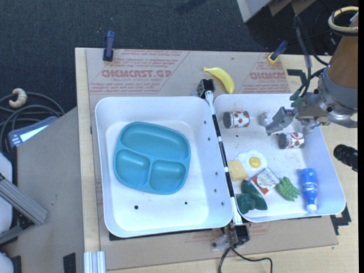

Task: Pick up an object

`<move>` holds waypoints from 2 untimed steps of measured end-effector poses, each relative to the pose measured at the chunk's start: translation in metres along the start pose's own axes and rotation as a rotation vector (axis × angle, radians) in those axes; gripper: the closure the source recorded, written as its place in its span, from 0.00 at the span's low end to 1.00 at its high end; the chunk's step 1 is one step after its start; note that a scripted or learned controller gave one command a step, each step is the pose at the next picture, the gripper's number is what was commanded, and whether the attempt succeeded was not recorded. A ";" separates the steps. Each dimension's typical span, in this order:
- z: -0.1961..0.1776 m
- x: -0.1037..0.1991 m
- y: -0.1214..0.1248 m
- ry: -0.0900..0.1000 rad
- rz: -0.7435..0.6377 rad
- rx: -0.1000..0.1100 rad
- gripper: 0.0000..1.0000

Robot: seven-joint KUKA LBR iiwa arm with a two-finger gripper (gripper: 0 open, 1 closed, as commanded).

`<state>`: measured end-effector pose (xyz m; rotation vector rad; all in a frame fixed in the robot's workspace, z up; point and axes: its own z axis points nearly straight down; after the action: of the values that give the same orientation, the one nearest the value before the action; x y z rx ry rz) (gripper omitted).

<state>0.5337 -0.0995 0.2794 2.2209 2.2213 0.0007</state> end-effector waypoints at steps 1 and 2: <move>0.121 -0.016 0.030 0.000 0.001 0.003 0.00; 0.173 -0.060 0.057 0.004 -0.006 -0.015 0.00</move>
<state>0.5909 -0.1591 0.1062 2.2087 2.2229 0.0219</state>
